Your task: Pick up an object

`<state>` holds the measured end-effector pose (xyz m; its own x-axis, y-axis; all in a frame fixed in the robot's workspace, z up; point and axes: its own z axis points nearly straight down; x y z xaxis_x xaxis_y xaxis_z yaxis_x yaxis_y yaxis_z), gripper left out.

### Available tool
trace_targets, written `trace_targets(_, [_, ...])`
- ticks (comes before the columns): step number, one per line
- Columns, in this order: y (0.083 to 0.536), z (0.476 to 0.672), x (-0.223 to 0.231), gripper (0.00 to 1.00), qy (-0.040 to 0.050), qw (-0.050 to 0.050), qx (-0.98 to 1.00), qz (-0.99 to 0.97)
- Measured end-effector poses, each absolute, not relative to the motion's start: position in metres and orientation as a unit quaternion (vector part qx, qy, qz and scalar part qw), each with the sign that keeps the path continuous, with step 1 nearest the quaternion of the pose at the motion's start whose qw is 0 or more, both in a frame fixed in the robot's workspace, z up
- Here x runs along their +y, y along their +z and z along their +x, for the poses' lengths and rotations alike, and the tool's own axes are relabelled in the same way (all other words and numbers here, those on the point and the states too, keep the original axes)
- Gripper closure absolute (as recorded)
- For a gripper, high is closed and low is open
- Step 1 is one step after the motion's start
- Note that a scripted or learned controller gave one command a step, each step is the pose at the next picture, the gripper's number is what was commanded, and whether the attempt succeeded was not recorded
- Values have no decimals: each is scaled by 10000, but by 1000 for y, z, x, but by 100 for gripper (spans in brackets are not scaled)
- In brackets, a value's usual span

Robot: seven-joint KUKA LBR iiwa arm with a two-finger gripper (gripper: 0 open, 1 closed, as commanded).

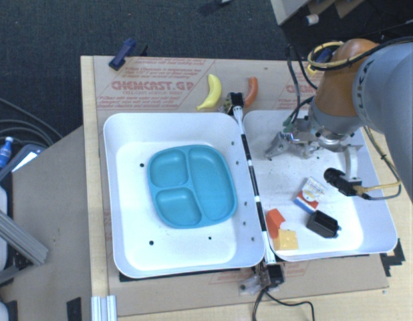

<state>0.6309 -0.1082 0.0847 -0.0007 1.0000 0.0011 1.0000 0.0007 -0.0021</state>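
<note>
Gripper [293, 144]: seen low over the far part of the right bin [373, 243], hung from the grey arm [387, 85] with its orange band [340, 89]. Two metal fingers [277, 147] are seen splayed apart toward the bin's left wall; nothing is seen between them, so the hand is taken as released and holding no object.

Objects near the gripper, all lying in the right bin on its near side:
- A small red, white and blue packet [309, 196], placed nearest, just toward the camera from the fingers.
- A black block [323, 225], set beyond the packet, nearer the bin's front edge.
- An orange piece [274, 218] and a yellow piece [286, 239], lying touching or almost so, beside the bin's left wall, well apart from the fingers.

Left bin [126, 246]: across the dividing wall from the gripper; a blue divided plate [191, 185] is held in its middle.

Outside the bins, on the bench behind them and to the gripper's far left: a yellow banana [210, 92] and an orange carrot-like item [250, 91].
</note>
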Motion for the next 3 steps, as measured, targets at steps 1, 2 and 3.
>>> trace_targets(1, [84, 563, -115, 0, 5, 12, -7068, -7074])
trace_targets(2, [85, 625, -144, 0, -2, -6, -7072, -7071])
trace_targets(3, [95, 625, -144, 100, -9, -15, -7071, -7071])
